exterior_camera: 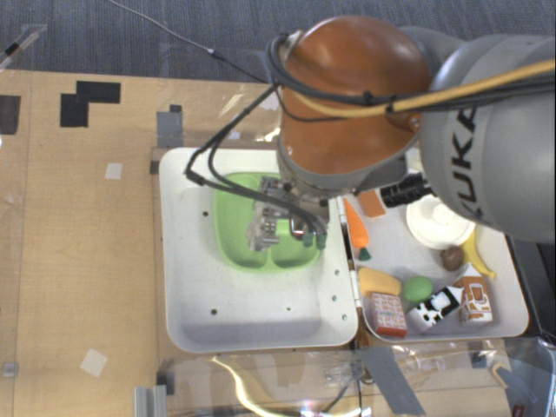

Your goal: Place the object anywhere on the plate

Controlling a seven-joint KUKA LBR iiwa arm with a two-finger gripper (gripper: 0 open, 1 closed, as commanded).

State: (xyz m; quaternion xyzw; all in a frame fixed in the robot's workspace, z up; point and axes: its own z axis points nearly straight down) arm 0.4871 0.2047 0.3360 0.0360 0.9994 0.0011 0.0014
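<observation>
Claw (pixel 282 228) sits low over the green plate (pixel 234 233) at frame centre, in the left bin (pixel 187 311); whether it grips anything, cannot tell. Right bin (pixel 512 320), lower right of frame: carrot (pixel 354 224), banana (pixel 476 259), green ball (pixel 418 288), small toy boxes.

Counter (pixel 78 259): pale wood-grain board, matt, with black matt patches. Left bin (pixel 187 311): smooth white plastic, faint sheen. Plate (pixel 230 233): smooth lime-green plastic, mildly glossy. Arm (pixel 504 137): grey painted shell, satin; orange band (pixel 352 68) glossy, catching highlights. Cable (pixel 217 146): black, rubbery, smooth. Carrot (pixel 354 226): smooth orange plastic. Floor (pixel 174 16): dark blue-grey carpet, rough ribbed weave.
</observation>
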